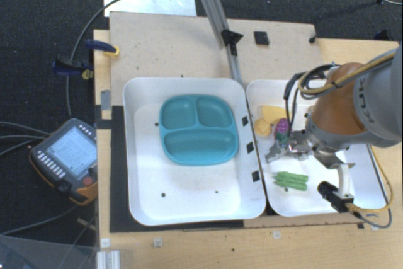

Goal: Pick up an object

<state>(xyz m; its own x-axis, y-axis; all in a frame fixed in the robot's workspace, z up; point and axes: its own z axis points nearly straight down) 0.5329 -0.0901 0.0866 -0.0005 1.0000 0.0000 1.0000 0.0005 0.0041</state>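
The grey arm [362, 104], with its orange band above the wrist, reaches in from the right and bends down over the right bin [371, 198], its tool [281, 151] low over the bin floor near the bin's left wall; whether the tool is wide or narrow cannot be told from this slant. The pale tabletop [189, 47] carries two shallow white bins side by side, and dark carpet with trailing cables surrounds it. The left bin [189, 198] holds a teal divided plate [199, 130] lying flat toward its upper half. In the right bin, a yellow object [269, 116] lies near the upper left corner, a purple object [281, 128] sits just beside the tool, and a green bean-like object [290, 180] lies just below the tool, apart from it. A handheld control pendant [66, 157] rests on the floor to the left.
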